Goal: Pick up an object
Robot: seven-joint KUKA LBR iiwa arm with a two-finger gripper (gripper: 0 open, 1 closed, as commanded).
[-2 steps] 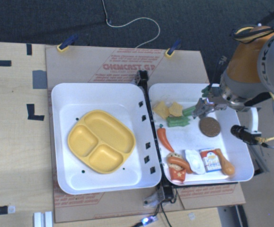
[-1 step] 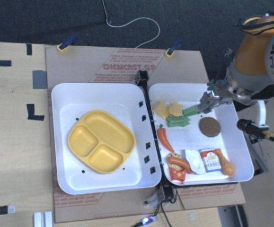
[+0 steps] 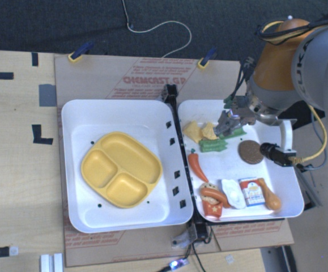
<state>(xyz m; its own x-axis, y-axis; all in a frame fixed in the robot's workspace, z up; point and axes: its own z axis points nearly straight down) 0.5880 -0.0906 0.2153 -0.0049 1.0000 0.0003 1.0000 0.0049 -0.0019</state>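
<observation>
My gripper (image 3: 227, 127) hangs low over the back of the right bin (image 3: 288, 205), just above a green toy vegetable (image 3: 212, 146) and beside two yellow pieces (image 3: 200, 131). In the same bin lie an orange carrot (image 3: 196, 166), a brown round disc (image 3: 250, 152), a hot dog (image 3: 211, 195), a red piece (image 3: 212, 209), a white object (image 3: 231, 192), a small red-and-white carton (image 3: 252, 192) and a tan drumstick (image 3: 269, 195). Nothing is visibly between the fingers.
The left bin (image 3: 79, 123) holds a yellow divided plate (image 3: 121, 169). A black divider with clips (image 3: 177, 146) runs between the bins. A white cable (image 3: 152, 27) lies on the dark surface behind the cardboard base.
</observation>
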